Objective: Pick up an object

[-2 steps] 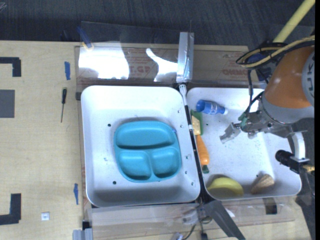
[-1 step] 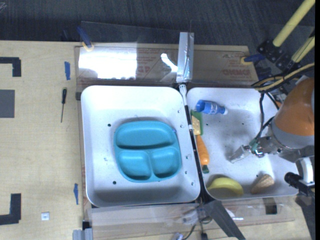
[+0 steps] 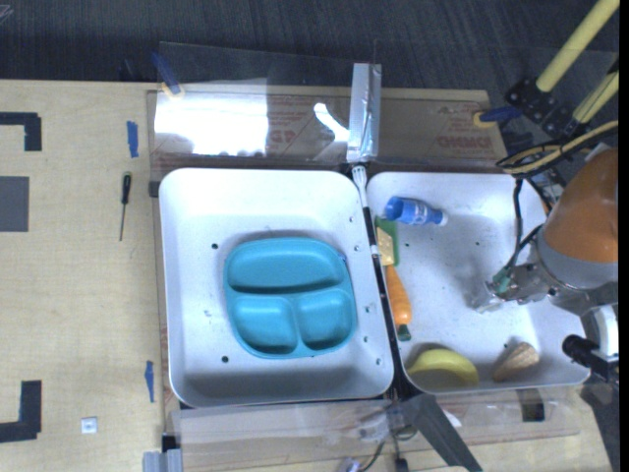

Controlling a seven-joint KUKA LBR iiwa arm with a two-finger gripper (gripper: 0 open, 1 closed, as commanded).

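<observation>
Right bin (image 3: 447, 190): brown object (image 3: 516, 359) below hand (image 3: 488, 298)

At frame centre-left, a blue divided tray (image 3: 290, 295) lies in the left bin (image 3: 187, 214). The right bin (image 3: 462, 249) holds a blue bottle (image 3: 411, 211), carrot (image 3: 398, 298), banana (image 3: 442, 365) and the hand (image 3: 496, 293) at its right side.

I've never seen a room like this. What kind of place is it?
Probably a robot lab. A grey arm reaches over two white bins on a bench, with toy-like things to grab: a banana, a carrot and a blue tray.
</observation>
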